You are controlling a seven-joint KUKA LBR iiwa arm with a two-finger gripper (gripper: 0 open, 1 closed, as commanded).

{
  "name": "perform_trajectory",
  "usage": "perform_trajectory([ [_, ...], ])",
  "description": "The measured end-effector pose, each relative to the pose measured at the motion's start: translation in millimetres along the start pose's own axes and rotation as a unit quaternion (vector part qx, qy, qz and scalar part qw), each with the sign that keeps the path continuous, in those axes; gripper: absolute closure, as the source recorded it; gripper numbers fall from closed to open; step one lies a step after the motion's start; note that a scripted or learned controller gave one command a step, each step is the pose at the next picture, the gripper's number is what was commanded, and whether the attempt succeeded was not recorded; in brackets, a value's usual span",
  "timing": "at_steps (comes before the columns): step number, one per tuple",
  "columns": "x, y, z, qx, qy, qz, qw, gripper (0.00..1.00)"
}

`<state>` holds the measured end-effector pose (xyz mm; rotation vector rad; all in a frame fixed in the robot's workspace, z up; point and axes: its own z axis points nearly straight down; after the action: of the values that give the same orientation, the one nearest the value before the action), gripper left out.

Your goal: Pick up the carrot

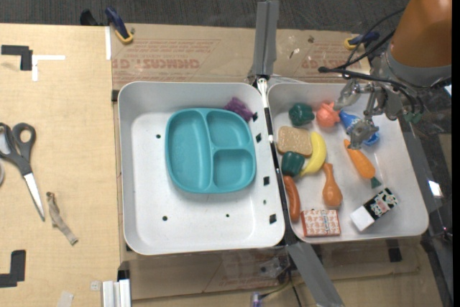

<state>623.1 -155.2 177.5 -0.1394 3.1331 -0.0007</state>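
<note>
Claw (361,131) of metal, hanging low over the far part of the right-hand shallow white bin (413,223), just above the far tip of the smooth orange plastic carrot (361,162). Hard to tell how far spread the fingers are; nothing plainly between them, so best treated as empty-handed. Carrot lying flat on the bin floor, slanting from far-left to near-right, with a small blue toy (349,118) just beyond its far end and a black-and-white carton (375,209) nearer.

Probably at the approach, grasp not yet made. Best shifted toward the near side, onto the carrot's thick middle, turned to close across its width, then lowered straight, clear of the blue toy.
</note>
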Motion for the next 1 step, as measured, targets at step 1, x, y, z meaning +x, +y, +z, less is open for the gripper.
perform_trajectory([
  [1, 62.2, -39.1, 84.3, 0.0, 0.001, -0.072, 0.9974, 0.0],
])
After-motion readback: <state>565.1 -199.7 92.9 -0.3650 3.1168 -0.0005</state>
